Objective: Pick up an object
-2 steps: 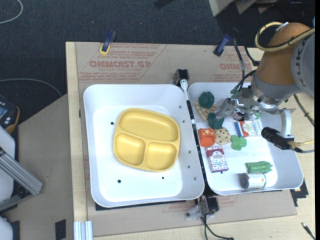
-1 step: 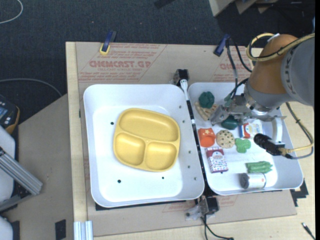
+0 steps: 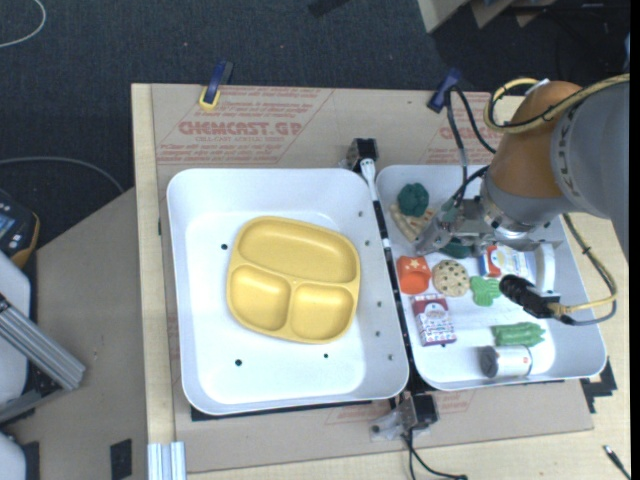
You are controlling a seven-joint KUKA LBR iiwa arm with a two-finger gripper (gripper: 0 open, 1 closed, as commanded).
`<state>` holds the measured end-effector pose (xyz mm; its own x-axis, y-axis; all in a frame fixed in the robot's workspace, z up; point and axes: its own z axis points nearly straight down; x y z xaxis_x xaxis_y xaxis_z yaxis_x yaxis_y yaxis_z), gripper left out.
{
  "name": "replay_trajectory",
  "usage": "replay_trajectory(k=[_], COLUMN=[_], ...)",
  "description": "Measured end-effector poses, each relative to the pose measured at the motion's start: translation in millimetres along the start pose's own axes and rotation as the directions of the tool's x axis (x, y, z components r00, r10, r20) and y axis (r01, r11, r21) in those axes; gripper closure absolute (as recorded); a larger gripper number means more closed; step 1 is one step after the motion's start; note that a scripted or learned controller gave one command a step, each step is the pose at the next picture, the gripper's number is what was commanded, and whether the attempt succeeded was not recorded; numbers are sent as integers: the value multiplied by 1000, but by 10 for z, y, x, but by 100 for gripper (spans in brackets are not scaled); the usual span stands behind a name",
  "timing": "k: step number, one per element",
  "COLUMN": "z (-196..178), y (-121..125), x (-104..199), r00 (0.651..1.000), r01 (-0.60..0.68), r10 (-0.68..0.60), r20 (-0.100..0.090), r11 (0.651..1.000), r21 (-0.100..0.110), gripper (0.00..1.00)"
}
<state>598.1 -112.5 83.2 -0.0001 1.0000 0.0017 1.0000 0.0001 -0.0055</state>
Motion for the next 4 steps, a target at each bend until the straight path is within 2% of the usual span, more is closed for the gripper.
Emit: replay_trajectory(k=[1,2,3,4], z=[-123,-677,-1141,-1442], y=[11,96,94,106], x=[-5,-87,-161,-163], r00=[1000,1000,1000,1000], r01=[-1,0,-1,1], r10=[1,0,1,-1], r20=[1,4,4,4], r11=[1000,1000,1000,1000], r21=[-5,-14,-12,-12], gripper=[100,100,100,100])
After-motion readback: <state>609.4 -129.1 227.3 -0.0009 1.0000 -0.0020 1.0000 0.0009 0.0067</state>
